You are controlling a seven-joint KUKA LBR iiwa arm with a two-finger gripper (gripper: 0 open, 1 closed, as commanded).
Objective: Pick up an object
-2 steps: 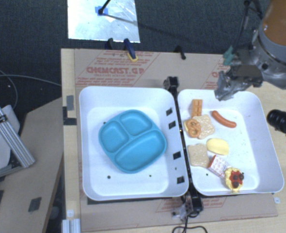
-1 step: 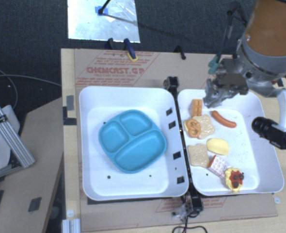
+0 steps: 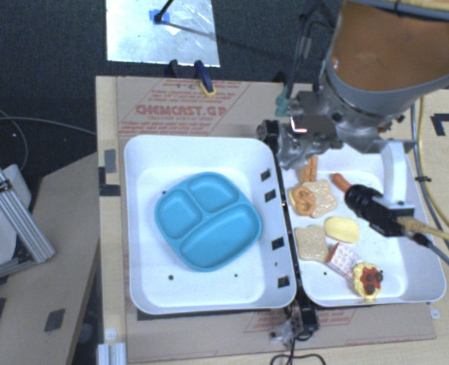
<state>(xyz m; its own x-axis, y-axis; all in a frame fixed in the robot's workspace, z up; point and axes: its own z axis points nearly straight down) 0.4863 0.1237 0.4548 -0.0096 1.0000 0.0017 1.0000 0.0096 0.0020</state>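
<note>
In the right bin [image 3: 430,280], just beneath the gripper [image 3: 310,160]: pretzel-topped biscuit [image 3: 313,199], light, stiff, best pinched across its flat edges. Beside it, one orange sausage [image 3: 340,181], one yellow lemon piece [image 3: 342,229], one bread slice [image 3: 312,242], one red-and-white wafer [image 3: 341,258], one berry pastry [image 3: 367,280]. Gripper spread impossible to tell. In the left bin [image 3: 144,204], one blue tray [image 3: 207,220].

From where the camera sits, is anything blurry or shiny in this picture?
In the camera view, the arm looms close to the lens and looks soft; the silver sheet at the top gives patchy glare; the blue plate and the toy food are fairly sharp, with faint shadows in the white bins.
</note>
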